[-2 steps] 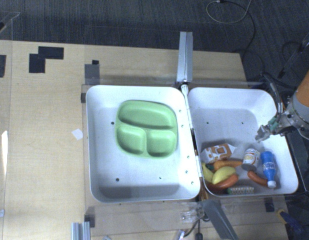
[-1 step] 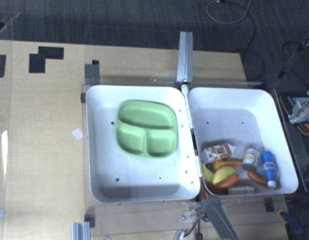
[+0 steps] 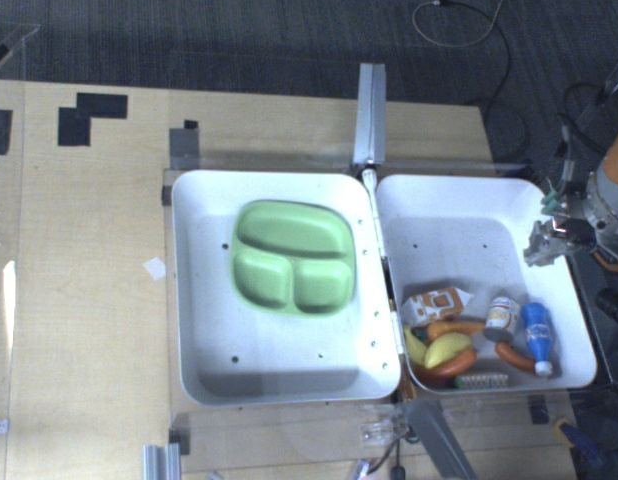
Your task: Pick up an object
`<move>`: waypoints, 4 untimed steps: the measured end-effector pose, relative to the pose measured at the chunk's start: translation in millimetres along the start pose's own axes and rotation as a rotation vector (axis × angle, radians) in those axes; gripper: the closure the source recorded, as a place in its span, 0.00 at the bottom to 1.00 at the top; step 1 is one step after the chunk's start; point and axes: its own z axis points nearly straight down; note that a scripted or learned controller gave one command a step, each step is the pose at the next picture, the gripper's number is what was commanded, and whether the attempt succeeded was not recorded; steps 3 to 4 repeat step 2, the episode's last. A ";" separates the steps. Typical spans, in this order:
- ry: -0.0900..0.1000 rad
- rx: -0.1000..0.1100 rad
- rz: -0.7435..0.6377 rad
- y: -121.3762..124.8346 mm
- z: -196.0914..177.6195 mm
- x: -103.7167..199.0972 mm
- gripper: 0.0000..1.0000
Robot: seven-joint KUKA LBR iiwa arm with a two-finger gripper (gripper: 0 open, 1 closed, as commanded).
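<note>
The arm's grey metal hand (image 3: pixel 545 240) hung at the right rim of the right-hand shallow white bin (image 3: pixel 459 218), above its upper right part. Nothing sat between its fingers, and at this size I could not tell whether they were spread or pressed together.

Everything worth picking lay crowded in that bin's near corner, apart from the hand: a small blue plastic bottle with a white cap (image 3: pixel 536 336), a little white-lidded jar (image 3: pixel 502 314), a tan-and-white snack packet (image 3: pixel 435 304), a yellow toy banana (image 3: pixel 447 348), an orange-red toy sausage (image 3: pixel 516 355) and a further reddish piece beneath the banana.

The crowding was the main hazard, in my judgement. The things touched or overlapped, so fingers coming down might have landed on two at once, or nudged one aside and shut on air. The bottle and the sausage lay close to the bin's near and right walls, where a finger might have struck the rim. The rounded banana and bottle would probably have rolled or slipped out of a shallow pinch.

The left-hand white bin (image 3: pixel 199 268) held a pale green moulded plastic tray with three compartments (image 3: pixel 293 256), well clear of the hand. A grey metal divider post (image 3: pixel 370 118) stood between the bins on the pale wooden desk (image 3: pixel 79 268).
</note>
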 end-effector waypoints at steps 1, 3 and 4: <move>-0.001 -0.004 0.073 -23.8 -113.7 -25.4 1.00; -0.001 0.002 0.354 23.1 -41.8 20.4 1.00; -0.001 0.002 0.354 23.1 -41.8 20.4 1.00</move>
